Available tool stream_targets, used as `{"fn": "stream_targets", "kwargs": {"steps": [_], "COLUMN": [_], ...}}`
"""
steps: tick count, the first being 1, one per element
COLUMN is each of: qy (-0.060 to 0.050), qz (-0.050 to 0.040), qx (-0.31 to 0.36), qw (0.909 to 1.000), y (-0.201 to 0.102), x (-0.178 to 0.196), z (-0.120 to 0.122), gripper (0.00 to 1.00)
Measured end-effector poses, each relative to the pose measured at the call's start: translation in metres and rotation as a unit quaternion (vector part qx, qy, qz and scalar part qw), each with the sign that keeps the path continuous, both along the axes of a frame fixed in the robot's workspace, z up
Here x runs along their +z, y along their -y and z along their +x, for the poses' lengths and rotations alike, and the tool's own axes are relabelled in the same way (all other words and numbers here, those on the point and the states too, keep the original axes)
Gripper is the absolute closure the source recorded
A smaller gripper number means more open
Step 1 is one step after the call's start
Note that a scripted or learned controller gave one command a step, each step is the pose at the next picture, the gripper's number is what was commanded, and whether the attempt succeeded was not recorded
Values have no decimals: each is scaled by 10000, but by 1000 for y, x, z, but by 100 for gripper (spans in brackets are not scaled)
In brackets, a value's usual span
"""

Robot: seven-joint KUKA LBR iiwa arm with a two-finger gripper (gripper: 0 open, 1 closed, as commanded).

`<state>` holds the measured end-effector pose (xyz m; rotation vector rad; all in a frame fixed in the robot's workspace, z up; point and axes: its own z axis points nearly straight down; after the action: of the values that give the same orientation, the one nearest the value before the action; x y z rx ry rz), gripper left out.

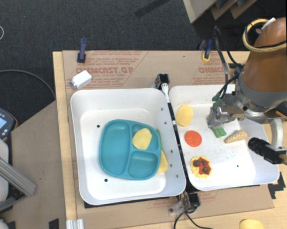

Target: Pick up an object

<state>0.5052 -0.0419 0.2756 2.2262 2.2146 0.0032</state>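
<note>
Gripper [218,124] sits low in the right bin [258,178]. A green piece [220,131] pokes out just beneath its tip, touching or nearly so. Grip state: cannot tell.

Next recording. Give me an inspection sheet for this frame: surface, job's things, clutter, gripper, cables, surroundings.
Surface: left bin and right bin side by side on a cardboard sheet.
Job's things: the right bin holds a yellow lump, red disc, pizza-like round, green piece and beige cone.
Clutter: the left bin holds a teal divided plate with a yellow slice in one compartment.
Grippers: gripper low over the green piece; whether it has a grasp cannot be told.
Cables: black cable along the seam between the bins.
Surroundings: dark floor; blue clamp on the cardboard's far edge.
</note>
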Motion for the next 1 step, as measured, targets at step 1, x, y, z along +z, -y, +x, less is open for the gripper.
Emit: {"fn": "stream_targets", "kwargs": {"steps": [1], "qy": [17], "qz": [-12], "qx": [37], "qw": [10000], "y": [-5], "x": [-19], "z": [72], "gripper": [100]}}
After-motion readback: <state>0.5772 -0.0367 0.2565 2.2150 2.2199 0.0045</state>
